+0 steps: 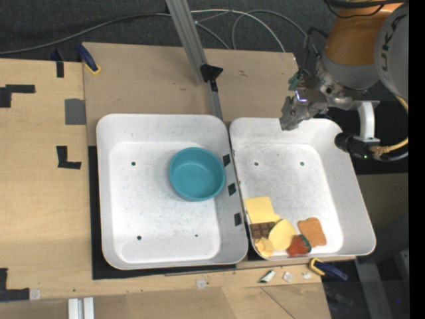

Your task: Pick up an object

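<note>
A teal bowl point(196, 173) sits upright in the left bin point(119, 178). In the near corner of the right bin point(332, 178) lies a small heap: a yellow block point(260, 209), a brown waffle-like piece point(261, 230), a pale yellow piece point(280, 233), an orange piece point(312, 230) and a red piece point(299, 246). My gripper point(290, 119) hangs over the far rim of the right bin, well away from the heap. Nothing shows between its dark fingers.
A slanted grey pole point(189, 28) rises behind the bins. Cables point(252, 25) trail across the dark bench at the back. Blue-and-yellow clamps point(89, 60) sit at the board's far left corner and near front edge point(325, 268). Black tape marks dot the board at left.
</note>
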`<state>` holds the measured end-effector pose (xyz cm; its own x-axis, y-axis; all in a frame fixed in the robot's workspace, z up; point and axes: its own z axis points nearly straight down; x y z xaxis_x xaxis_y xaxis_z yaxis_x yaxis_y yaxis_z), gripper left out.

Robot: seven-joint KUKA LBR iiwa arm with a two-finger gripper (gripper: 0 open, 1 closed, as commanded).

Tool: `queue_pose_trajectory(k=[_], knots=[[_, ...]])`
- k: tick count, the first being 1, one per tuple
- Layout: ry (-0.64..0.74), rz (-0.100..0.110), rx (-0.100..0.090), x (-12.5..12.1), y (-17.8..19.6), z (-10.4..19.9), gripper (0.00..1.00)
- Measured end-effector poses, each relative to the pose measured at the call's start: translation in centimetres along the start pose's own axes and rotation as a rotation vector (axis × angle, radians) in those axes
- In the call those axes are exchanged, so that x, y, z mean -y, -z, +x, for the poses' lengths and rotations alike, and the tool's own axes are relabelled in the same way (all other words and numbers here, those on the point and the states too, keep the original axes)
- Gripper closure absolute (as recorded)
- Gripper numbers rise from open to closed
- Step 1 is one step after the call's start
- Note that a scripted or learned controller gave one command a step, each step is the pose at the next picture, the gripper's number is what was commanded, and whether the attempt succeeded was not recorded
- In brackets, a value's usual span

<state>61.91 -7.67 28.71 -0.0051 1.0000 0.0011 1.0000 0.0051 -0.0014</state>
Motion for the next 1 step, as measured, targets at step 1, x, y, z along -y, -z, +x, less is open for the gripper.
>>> queue_pose_trajectory(k=[1], knots=[[-0.001, 0.002, 0.000, 3.55, -1.15, 3.31, 1.00]])
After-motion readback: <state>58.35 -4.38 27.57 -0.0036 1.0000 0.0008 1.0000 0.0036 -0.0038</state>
